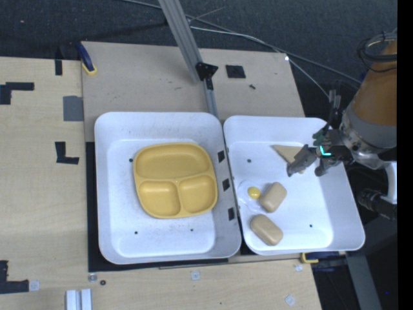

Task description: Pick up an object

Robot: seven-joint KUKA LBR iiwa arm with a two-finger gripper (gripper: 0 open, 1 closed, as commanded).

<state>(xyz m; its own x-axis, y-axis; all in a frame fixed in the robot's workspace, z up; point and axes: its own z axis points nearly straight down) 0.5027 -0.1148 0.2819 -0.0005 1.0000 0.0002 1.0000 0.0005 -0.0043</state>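
With fingers spread and nothing held, the gripper is poised beside the tan wedge, which could be nudged away.

Gripper over right bin, fingers apart, empty; yellow tray in left bin.

Yellow divided tray; white bins; two tan, possibly bread-like lumps.
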